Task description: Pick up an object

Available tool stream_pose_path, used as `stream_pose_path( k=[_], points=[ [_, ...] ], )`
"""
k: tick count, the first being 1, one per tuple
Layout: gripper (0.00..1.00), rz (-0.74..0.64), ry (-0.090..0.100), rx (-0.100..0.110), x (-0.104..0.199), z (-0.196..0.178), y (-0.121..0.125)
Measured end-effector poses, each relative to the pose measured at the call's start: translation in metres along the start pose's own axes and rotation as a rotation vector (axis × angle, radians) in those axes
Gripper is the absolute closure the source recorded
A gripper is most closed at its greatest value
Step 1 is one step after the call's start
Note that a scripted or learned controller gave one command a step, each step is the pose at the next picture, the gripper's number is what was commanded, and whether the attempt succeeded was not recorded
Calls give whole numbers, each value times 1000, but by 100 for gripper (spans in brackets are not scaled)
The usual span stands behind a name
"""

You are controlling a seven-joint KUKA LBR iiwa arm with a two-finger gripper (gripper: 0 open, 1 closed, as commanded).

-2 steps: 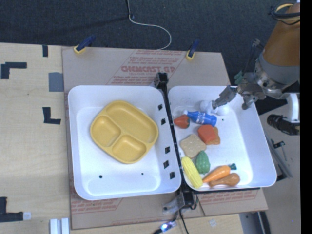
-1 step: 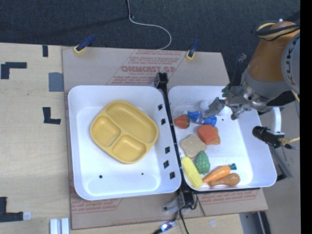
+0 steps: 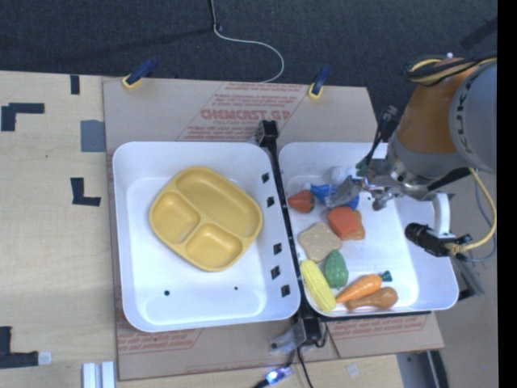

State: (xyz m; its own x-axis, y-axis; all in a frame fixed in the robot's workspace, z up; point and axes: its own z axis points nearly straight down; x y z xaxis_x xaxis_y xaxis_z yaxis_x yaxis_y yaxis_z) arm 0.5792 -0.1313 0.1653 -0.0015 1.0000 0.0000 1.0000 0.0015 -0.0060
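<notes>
pick not yet done: arm (image 3: 452,128) low over right bin (image 3: 436,297), jaws' state cannot be told, food (image 3: 346,223) all lying loose.

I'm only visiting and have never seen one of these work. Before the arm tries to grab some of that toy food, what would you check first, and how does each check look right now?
1. Gripper is over the right bin, where the food lies: ok.
2. Something to pick lies close by: ok, the blue item sits right beside the gripper, the orange-red piece just below it.
3. Fingers open, ready to close: cannot tell, too small and blurred.
4. Target stands apart from its neighbours: not ok, the bread slice, green vegetable, corn and carrot crowd together.
5. Anything between the fingers already: cannot tell.
6. Yellow tray in the left bin is out of the way: ok.
</notes>
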Motion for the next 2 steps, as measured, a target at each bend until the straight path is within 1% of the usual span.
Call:
stream_pose_path(
  k=[1,2],
  points=[
    [0,1,1,1,-1,56,-11],
    [0,1,-2,-6,-1,80,-10]
  ],
)
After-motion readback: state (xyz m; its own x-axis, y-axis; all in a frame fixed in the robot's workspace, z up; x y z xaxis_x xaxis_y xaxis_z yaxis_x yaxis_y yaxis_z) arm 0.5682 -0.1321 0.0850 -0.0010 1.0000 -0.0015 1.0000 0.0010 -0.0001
